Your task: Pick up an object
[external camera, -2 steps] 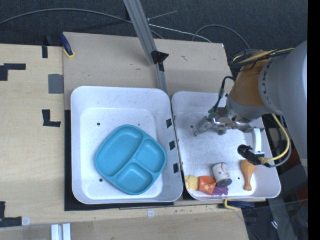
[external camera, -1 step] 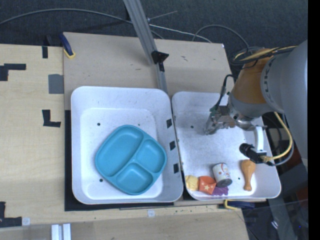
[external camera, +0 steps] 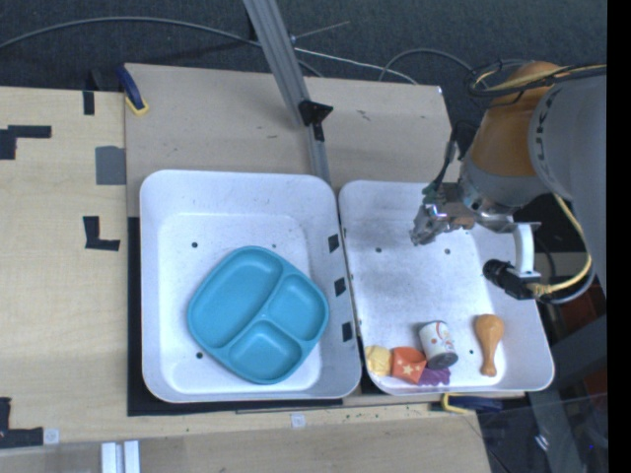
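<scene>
White right bin (external camera: 394, 264): gripper (external camera: 430, 227) hovers over bare floor near its far side, finger state can't tell. Can (external camera: 437, 343), drumstick (external camera: 488, 341), red and yellow toys (external camera: 396, 362) crowd the near edge. Best target: drumstick, apart from the cluster; centre over it, then descend.

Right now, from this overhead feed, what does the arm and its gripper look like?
The arm is bulky, rounded grey, with an orange band above the wrist. The gripper is a small grey metallic piece, too blurred for detail. A black and white fitting sits beside the wrist, and yellow cables loop around it.
</scene>
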You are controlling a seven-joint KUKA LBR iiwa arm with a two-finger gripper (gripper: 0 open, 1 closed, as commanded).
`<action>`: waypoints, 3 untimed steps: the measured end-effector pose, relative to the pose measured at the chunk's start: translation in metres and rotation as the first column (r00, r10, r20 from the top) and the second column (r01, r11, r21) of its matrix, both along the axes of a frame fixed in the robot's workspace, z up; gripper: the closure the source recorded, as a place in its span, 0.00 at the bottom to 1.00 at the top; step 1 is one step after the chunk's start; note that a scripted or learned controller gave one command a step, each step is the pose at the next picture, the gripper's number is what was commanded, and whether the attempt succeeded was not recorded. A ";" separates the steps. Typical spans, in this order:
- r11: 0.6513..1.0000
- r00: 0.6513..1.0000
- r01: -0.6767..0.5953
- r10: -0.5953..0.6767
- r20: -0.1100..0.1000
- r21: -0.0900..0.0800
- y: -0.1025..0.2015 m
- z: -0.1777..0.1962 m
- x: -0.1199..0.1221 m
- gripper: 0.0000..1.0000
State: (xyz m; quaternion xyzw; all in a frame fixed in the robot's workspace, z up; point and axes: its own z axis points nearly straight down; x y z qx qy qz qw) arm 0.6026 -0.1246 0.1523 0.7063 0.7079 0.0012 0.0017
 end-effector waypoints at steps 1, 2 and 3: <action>1.000 1.000 0.000 0.000 0.002 -0.001 -0.001 0.060 0.009 1.00; 1.000 1.000 0.000 0.000 0.001 -0.001 -0.009 0.116 0.015 1.00; 1.000 1.000 -0.004 0.004 -0.004 0.002 0.043 0.119 0.015 1.00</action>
